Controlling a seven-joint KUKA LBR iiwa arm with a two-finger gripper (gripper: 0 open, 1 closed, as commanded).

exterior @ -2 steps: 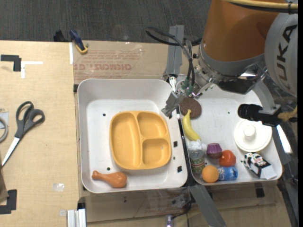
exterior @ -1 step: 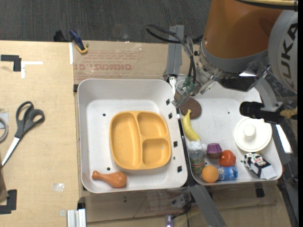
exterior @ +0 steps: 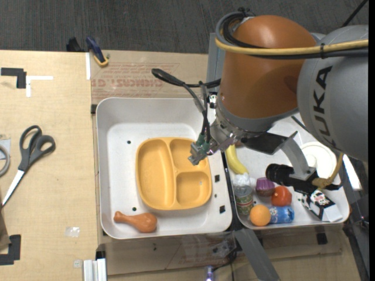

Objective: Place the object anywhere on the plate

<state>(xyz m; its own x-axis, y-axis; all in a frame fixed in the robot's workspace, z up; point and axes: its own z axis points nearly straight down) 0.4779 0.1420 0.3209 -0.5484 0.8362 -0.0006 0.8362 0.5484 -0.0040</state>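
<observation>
Bins: two shallow white bins side by side on the desk point(exterior: 47, 215), the left bin point(exterior: 111, 127) and the right bin point(exterior: 343, 206).
Plate: one yellow plate point(exterior: 173, 173) with three compartments, lying in the left bin, toward its right half.
Drumstick: one brown toy chicken drumstick point(exterior: 136, 220), in the left bin near its front edge, just in front of the plate and apart from it.
Arm: one grey arm with an orange band point(exterior: 263, 63), reaching in from the right above the seam between the bins.
Gripper: one gripper point(exterior: 199, 151), over the plate's right rim; whether its fingers are apart or together cannot be told, and nothing is seen held.
Right bin contents: one banana point(exterior: 236, 160), one orange point(exterior: 259, 215), one tomato point(exterior: 282, 196), one purple item point(exterior: 265, 187), one black bottle point(exterior: 290, 175), one blue item point(exterior: 283, 215), one can point(exterior: 243, 196).
Desk, left side: one pair of scissors point(exterior: 26, 157).
</observation>
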